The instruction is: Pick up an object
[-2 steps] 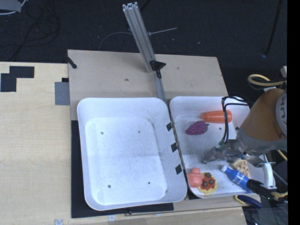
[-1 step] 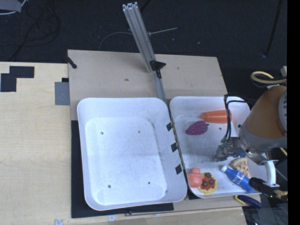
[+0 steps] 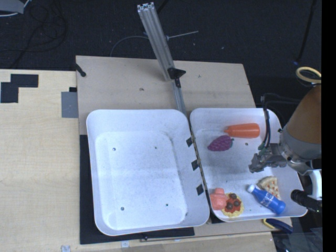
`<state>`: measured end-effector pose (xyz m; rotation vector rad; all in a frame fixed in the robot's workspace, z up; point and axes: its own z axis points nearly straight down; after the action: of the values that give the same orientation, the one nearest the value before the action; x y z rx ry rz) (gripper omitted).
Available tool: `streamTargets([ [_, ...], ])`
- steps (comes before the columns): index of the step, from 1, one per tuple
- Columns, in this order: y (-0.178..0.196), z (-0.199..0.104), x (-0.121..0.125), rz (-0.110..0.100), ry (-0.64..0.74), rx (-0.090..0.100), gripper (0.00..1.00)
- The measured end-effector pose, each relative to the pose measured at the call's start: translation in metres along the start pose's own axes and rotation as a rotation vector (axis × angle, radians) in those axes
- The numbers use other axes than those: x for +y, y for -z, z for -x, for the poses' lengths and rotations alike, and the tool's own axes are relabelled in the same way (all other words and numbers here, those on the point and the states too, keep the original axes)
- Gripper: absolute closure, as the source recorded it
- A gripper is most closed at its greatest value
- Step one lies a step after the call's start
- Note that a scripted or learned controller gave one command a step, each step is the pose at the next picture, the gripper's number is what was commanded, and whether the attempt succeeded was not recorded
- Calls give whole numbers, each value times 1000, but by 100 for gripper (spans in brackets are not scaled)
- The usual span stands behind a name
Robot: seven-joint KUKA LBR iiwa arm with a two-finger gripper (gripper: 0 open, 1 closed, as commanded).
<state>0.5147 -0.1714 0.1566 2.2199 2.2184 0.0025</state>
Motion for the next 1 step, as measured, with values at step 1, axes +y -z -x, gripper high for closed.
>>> streamTargets([
  [1,59,-5,6,0,1,0,100],
])
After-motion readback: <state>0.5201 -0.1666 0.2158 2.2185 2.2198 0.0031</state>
